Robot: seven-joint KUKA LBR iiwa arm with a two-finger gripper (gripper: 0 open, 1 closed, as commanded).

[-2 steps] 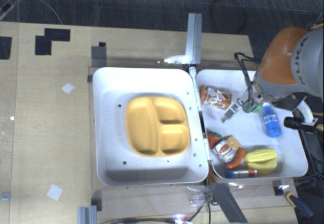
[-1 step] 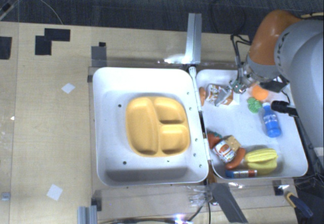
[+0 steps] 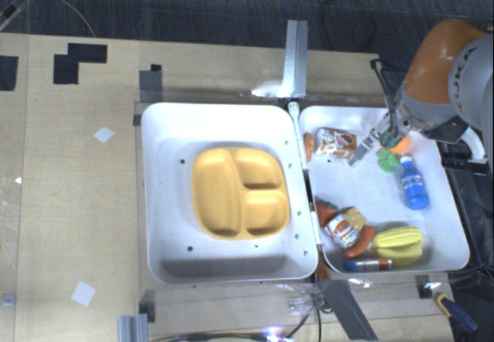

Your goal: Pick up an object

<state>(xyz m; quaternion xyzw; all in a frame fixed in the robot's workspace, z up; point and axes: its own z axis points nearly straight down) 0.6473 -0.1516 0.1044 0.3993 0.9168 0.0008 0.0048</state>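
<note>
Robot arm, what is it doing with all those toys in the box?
The robot arm is reaching into the right bin, trying to pick something up. Its gripper is down near the back of that bin, beside a small snack packet and a green and orange toy. Nothing can be seen between its fingers. A blue bottle, a yellow corn toy and a few other bits lie nearby. The left bin holds a yellow divided tray.

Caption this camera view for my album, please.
Robot gripper hovers over a toy-filled right bin; a yellow tray fills the left.
</note>
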